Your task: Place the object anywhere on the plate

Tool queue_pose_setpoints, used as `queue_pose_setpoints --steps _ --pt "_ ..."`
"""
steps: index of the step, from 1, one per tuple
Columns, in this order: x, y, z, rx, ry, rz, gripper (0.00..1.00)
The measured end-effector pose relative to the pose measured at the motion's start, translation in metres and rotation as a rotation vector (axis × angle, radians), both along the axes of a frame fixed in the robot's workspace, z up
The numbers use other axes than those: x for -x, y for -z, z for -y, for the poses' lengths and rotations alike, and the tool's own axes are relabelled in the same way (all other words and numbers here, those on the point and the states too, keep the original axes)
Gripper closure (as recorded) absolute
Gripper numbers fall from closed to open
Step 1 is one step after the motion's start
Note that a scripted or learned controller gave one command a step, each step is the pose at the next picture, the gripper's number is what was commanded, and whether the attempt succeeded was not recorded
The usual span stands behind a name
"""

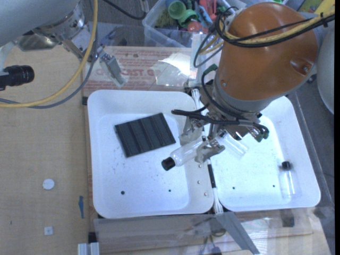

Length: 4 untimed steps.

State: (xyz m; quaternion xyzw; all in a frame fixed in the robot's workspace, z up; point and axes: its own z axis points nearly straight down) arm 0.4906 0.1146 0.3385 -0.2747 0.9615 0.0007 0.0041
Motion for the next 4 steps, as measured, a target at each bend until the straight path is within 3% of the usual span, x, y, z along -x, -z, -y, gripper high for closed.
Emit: queue_pose_setpoints --steps 1,2,3,4 --pt "-0.002 0.151 -0.076 0.003 -0.416 -0.005 1.0" --pt "-0.053 0.092 -0.098 0.001 -0.372 -0.001 1.0" --pt "-0.033 0.033 -0.074 0.002 -0.399 0.0 1.0" --pt "-0.011 -0.02 -0.046 0.003 -0.613 0.003 1.0"
